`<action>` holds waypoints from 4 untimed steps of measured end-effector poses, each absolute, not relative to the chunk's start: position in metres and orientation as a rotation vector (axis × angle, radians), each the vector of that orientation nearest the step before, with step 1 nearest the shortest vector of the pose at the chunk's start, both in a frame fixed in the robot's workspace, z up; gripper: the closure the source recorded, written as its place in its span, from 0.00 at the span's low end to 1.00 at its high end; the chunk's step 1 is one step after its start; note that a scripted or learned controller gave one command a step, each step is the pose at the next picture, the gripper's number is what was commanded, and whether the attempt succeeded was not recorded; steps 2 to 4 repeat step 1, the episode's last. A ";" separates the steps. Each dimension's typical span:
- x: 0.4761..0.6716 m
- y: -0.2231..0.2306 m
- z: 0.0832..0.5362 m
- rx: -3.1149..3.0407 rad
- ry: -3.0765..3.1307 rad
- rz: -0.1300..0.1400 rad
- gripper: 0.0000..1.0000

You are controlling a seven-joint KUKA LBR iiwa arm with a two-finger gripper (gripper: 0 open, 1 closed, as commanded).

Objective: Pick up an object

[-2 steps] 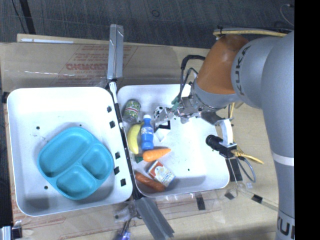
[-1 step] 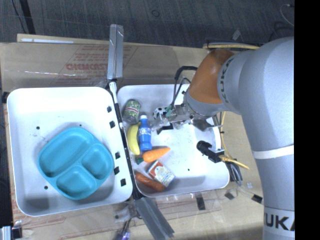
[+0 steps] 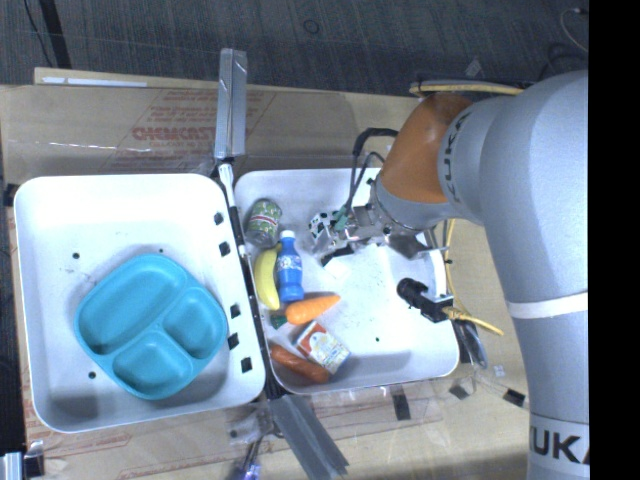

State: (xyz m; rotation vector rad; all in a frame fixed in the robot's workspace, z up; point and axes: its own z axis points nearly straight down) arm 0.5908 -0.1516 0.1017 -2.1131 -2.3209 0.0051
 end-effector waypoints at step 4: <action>0.585 -0.130 0.260 -2.115 -2.322 0.002 1.00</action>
